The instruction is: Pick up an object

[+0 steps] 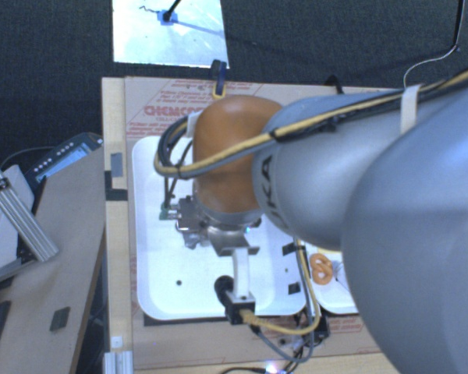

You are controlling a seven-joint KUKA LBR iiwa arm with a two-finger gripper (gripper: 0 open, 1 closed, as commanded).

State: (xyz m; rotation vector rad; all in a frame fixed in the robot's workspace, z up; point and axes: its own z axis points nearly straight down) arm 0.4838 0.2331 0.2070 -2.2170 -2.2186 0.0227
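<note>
Pretzel (321, 269), small and orange, is the object I can make out. At nine o'clock the left bin (152, 287) lies under my gripper (210, 232); open or closed, I cannot tell. At my four o'clock the pretzel rests in the right bin (337, 301), apart from me.

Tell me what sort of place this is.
Probably a robotics lab or test cell, not a home: a grey and orange industrial arm reaches over a shallow white bin on a cardboard-lined bench, with dark cloth behind and an aluminium rail at left.
</note>
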